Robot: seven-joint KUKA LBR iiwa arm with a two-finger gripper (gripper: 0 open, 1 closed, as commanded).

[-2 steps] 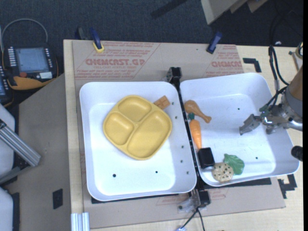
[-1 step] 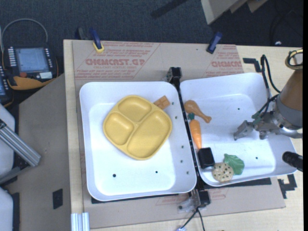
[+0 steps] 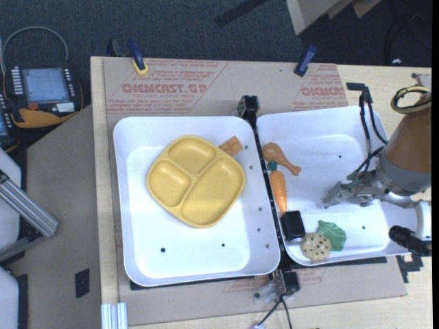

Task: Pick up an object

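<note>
Gripper (image 3: 334, 196) over right bin (image 3: 322, 132), carrot (image 3: 278, 190) near

- An orange plastic carrot (image 3: 278, 191) lies lengthwise along the right bin's left edge.
- A tan toy drumstick (image 3: 280, 156) lies slantwise just above it.
- A black rectangular block (image 3: 293, 225), round speckled cookie (image 3: 316, 247) and green leafy piece (image 3: 333, 234) cluster near the front-left corner.

The bench (image 3: 206, 88), surfaced with printed brown cardboard, carries two shallow white bins directly on it: the left bin (image 3: 137, 252) and the right bin (image 3: 322, 125), side by side, touching.
</note>
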